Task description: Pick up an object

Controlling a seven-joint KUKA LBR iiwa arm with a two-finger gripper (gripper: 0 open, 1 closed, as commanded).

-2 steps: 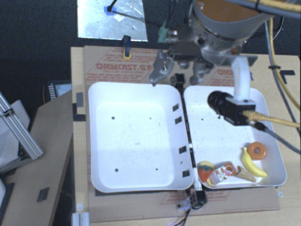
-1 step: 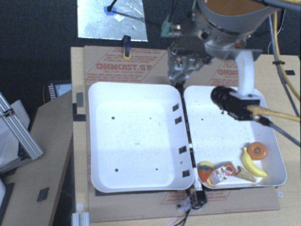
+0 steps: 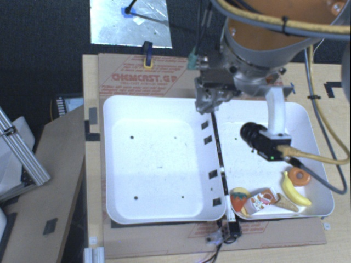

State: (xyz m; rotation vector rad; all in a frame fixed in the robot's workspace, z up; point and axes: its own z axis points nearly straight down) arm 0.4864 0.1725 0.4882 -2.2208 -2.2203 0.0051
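My gripper (image 3: 210,101) hangs over the far end of the divider between the two bins, well away from the objects. In the right bin (image 3: 307,119), at its near right corner, lie a yellow banana (image 3: 295,191), a small orange round piece (image 3: 299,176), a red and white packet with a cone shape (image 3: 264,200) and an orange fruit (image 3: 239,199). Nothing shows in the gripper. A black camera unit (image 3: 264,141) on a white bracket hangs from the wrist above the right bin.
The left bin (image 3: 109,147) sits beside the right one, with black clips (image 3: 213,173) along the shared divider. Both rest on a cardboard sheet (image 3: 142,75). A shiny metal plate (image 3: 130,14) lies beyond the bench. Cables (image 3: 323,158) trail at the right.
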